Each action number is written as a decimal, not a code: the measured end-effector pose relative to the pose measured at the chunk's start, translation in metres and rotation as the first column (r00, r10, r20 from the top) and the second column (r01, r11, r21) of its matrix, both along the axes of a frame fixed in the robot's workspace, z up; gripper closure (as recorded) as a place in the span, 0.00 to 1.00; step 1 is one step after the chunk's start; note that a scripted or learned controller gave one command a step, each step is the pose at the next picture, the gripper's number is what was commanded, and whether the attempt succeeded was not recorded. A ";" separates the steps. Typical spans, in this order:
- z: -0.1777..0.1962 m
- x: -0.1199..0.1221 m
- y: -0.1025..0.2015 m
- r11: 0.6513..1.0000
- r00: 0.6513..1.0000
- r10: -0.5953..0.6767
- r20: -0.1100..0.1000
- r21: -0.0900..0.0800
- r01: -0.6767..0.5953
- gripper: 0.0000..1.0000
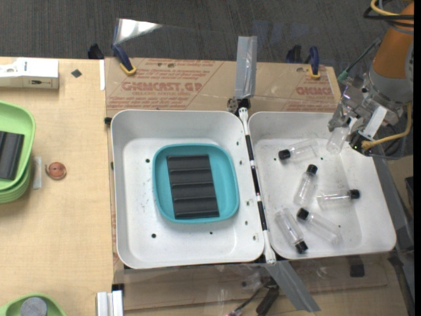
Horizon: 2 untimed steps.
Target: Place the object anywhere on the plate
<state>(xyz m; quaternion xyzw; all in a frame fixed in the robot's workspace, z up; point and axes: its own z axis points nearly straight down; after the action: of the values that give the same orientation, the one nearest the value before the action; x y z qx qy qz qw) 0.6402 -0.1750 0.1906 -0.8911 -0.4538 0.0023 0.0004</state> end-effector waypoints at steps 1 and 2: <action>0.008 0.000 0.000 1.000 1.000 0.003 -0.003 -0.001 -0.003 1.00; 0.016 0.000 0.000 1.000 1.000 0.005 -0.005 -0.003 -0.005 1.00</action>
<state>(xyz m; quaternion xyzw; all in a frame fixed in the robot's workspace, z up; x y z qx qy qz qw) 0.6399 -0.1753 0.2062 -0.8899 -0.4562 0.0054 0.0004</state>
